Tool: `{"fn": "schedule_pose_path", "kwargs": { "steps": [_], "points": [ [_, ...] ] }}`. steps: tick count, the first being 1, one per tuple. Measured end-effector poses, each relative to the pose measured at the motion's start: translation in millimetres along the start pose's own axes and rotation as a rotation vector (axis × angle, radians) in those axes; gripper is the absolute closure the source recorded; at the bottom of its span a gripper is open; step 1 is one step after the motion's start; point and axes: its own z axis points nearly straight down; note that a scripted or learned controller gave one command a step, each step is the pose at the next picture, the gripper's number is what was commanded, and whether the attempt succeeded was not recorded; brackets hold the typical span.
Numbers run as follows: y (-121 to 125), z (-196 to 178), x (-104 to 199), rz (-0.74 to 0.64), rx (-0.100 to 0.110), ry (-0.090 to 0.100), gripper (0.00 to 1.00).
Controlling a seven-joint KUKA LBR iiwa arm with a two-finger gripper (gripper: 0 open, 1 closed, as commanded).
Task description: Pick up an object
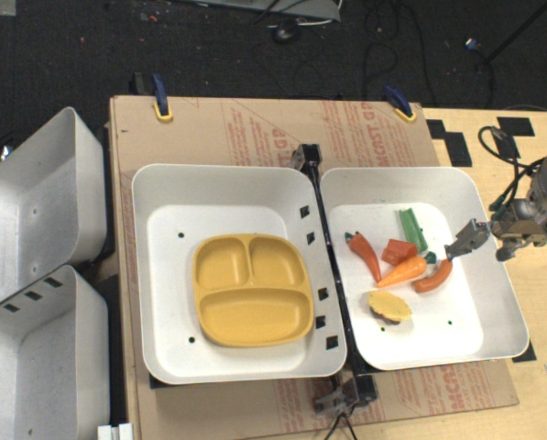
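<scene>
So the gripper (465, 239) is reaching in from the right over the right bin (493, 337), and honestly I can't tell how its claw is set, too small and dark. All the food toys are sitting clumped mid-bin: orange carrot (401, 271), red pepper (366, 255), green stick (411, 228), red sausage (432, 277) and a yellow slice (389, 306). The sausage is lying nearest the tip, so it's probably aiming there. Yellow tray (252, 290) is sitting in the left bin (163, 337).
</scene>
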Motion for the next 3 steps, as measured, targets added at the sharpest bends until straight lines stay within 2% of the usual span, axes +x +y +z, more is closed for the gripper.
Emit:
{"fn": "schedule_pose_path", "kwargs": {
  "steps": [1, 2, 3],
  "points": [
    [2, -6, 0, -0.003, -0.011, -0.003, 0.00],
    [-1, 58, 1, -0.001, -0.006, -0.001, 0.00],
    [-6, 103, 5, -0.001, -0.006, 0.000, 0.00]
  ]
}}
